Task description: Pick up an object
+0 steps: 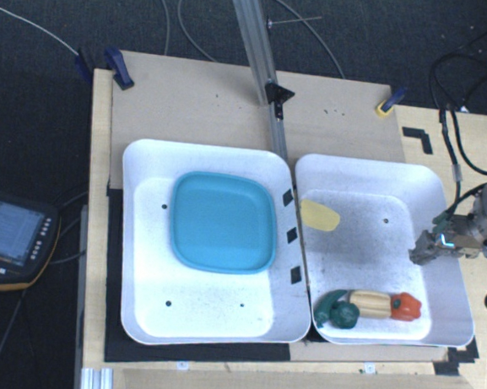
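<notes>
In the right bin (pixel 380 180) a pale yellow flat piece (pixel 319 215) lies near the left wall. Along the bin's front edge sit a dark green round object (pixel 336 312), a tan oblong piece (pixel 369 304) and a red-orange object (pixel 406 307), close together in a row. My gripper (pixel 432 247) hangs over the right side of this bin, above and to the right of the row, apart from all the objects. I see nothing between its fingers.
The left bin (pixel 139 223) holds a blue square plate (pixel 222 222). A metal pole (pixel 257 38) slants down to the seam between the bins. Blue and yellow clamps sit at the bench's back corners. A teach pendant (pixel 7 236) lies off the bench at left.
</notes>
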